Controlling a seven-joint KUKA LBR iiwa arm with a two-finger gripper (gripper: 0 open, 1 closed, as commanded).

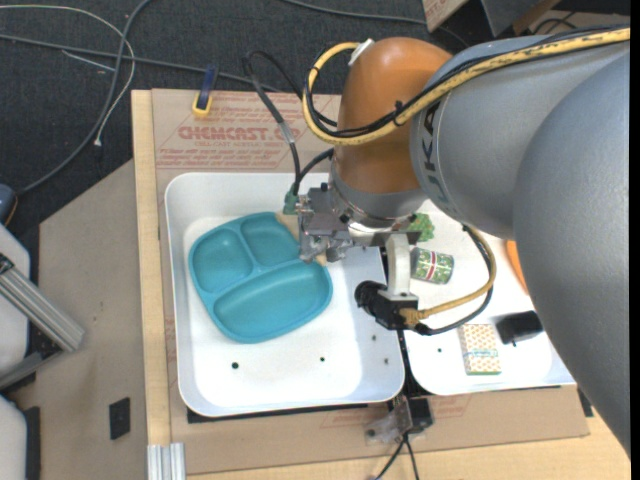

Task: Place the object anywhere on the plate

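A single fixed camera looks down at a slant on the two shallow white plastic bins (200, 368), fairly near. The big grey arm with orange band (560, 188) crowds the frame's right and upper right.

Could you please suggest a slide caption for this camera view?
KUKA arm's claw poised at the blue plate's right edge in the left bin; a can and small box lie in the right bin.

Green can (432, 265), patterned box (481, 349), black block (519, 326) in right bin (520, 373).
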